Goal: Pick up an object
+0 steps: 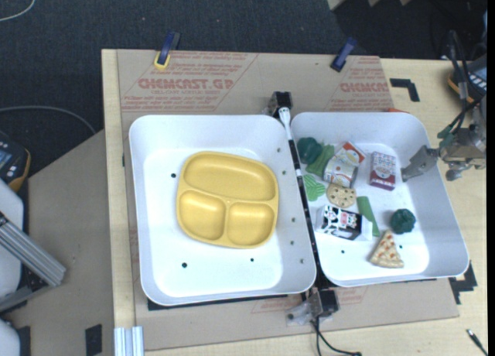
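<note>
Pizza slice lies nearest, at 5 o'clock in the right bin. Cow-print carton sits at 9, broccoli at 3, cookie just beyond, w/ red carton farther. Left bin holds a yellow divided plate. Gripper at right bin's 2 o'clock edge, grasping nothing; finger spread: can't tell.

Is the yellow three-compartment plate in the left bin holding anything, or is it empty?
Empty. The yellow three-compartment plate lies flat in the left white bin, and all three of its wells show only bare yellow surface.
</note>
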